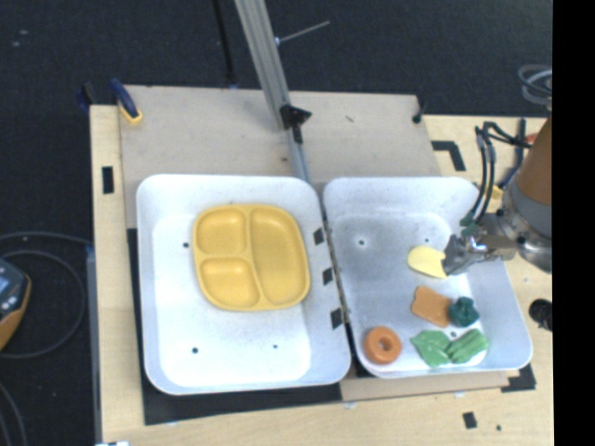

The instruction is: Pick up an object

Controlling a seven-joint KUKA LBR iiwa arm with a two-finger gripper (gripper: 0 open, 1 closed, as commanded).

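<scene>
Along the near edge of the right bin point(346, 249) lie an orange ring point(382, 344), like a toy doughnut, toward the near left corner, and a crumpled green piece point(450, 347) just beside it toward the near right corner. A little farther in sit an orange block point(431, 305) and a dark green lump point(463, 311), touching or nearly so. Farther still, about midway along the bin's right side, a pale yellow piece point(427, 262) rests flat on the bin floor, and the gripper point(458, 258) hangs right at its right end. Whether the gripper is released or clenched I cannot tell; the tips blur into the yellow piece's edge, and nothing is plainly caught between them. As a judgement, the pick is not yet done: every object lies on the floor of a bin, none lifted, and the yellow piece looks the likely target, with closing and lifting left to do. The arm reaches in over the bin's right edge, its wrist low and tilted down toward the bin's middle, cables looping above it. In the left bin point(167, 342), a yellow divided plate point(251, 256) with three compartments sits toward the far side, well apart from the gripper.
</scene>
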